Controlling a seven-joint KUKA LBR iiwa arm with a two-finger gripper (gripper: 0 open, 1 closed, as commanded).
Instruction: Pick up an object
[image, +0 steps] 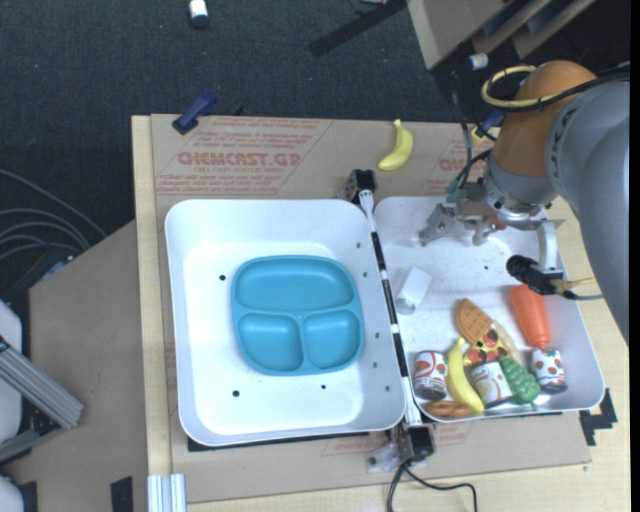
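— What does the arm (590, 130) look like?

— Grey and thick, with smooth rounded casing. Above the wrist sits an orange band (530, 120), glossy and domed where the light catches it.

— Any cables?

— A yellow cable loop (508, 84) curls beside the orange part, and thin coloured wires, green and red among them, run down near the wrist.

— And the end of it?

— The gripper (462, 222) is bare grey metal, with slim angled pieces spreading from a round silver collar. A black fitting (528, 272) juts out beside a pale grey bracket.
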